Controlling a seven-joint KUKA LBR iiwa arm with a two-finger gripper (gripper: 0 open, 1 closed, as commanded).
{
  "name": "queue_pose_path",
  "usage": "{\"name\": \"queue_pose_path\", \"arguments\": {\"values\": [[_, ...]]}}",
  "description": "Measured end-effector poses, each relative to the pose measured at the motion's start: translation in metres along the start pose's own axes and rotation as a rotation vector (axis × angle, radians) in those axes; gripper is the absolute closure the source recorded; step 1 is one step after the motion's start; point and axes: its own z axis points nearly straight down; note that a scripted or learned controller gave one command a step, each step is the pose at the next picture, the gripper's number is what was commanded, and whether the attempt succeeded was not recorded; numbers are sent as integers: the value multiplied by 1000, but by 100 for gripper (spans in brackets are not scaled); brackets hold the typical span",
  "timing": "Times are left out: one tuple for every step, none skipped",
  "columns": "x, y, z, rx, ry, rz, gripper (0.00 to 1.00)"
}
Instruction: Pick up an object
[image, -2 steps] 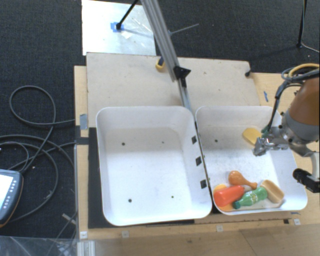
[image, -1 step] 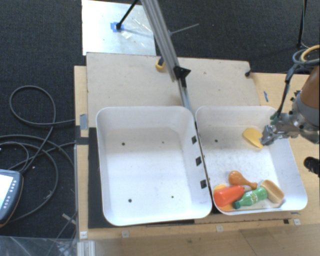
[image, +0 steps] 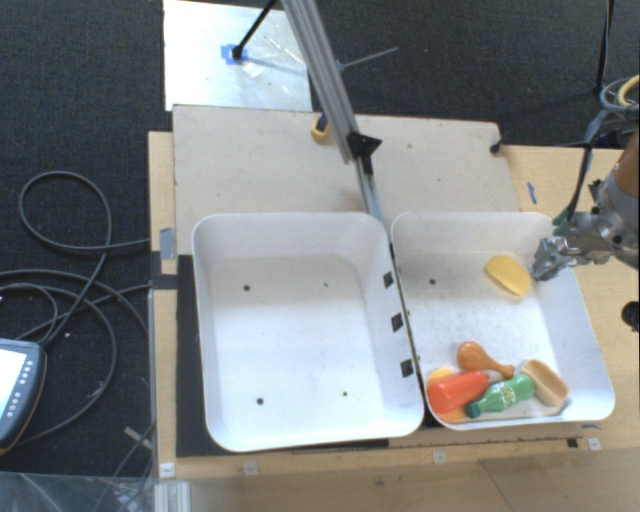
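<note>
target: yellow piece (image: 509, 276) — looks light, stiff, smooth; alone in right bin (image: 440, 262)
grip: across its narrow width
claw (image: 549, 260): just beside it — opening can't be told

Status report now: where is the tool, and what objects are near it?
Tool at right bin's right rim, holding nothing visible. Yellow piece just left of it, apart. Other toys clustered at near corner, not in the way.
</note>
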Motion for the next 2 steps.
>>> {"name": "queue_pose_path", "arguments": {"values": [[53,0,-6,3,3,-4,100],[105,1,-8,4,3,-5,100]]}}
